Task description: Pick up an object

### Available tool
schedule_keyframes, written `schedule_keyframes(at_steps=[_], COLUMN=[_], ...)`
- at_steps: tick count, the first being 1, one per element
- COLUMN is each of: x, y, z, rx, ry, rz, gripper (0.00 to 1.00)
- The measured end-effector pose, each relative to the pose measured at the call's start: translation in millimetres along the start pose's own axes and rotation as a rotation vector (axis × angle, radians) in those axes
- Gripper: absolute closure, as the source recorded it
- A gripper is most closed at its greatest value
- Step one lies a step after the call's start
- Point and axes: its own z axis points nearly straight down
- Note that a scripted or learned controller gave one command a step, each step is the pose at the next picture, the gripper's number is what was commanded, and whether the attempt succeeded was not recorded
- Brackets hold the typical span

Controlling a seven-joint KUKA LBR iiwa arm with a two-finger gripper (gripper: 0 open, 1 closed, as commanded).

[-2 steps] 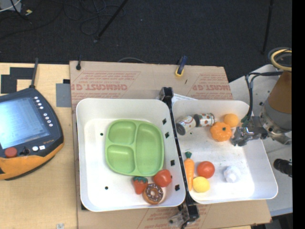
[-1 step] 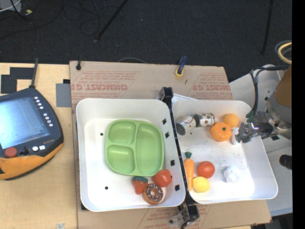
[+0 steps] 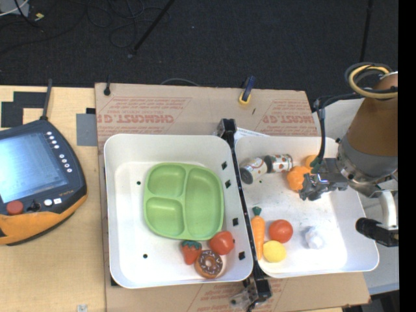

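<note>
Bins side by side: left bin [image 3: 123,174] w/ green tray [image 3: 184,200]; right bin [image 3: 354,252] has orange ball [image 3: 297,178] at far side, touching gripper [image 3: 312,188]. Finger state: can't tell. Ball prob. light, smooth, may roll; grip across widest part.

Orange fruit [image 3: 297,178] partly behind hand [image 3: 313,188], arm [image 3: 374,125] cut off right

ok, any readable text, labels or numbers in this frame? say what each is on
"CHEMCRZT, G" or close to it: red print, upside down, on the cardboard behind the left bin; letters uncertain.
The same red print shows behind the right bin, partly hidden.
Red print on the cardboard's front edge: too small to read.
Pendant screen and buttons: blurred, unreadable.
Bottle label: unreadable.
</note>
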Motion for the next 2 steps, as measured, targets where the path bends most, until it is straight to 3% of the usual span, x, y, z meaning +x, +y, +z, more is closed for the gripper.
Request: schedule_keyframes(at_steps=[2], x=[93], y=[-28], z=[12], rx=[0.002], ry=[0.0], rz=[0.0], gripper=[1.0])
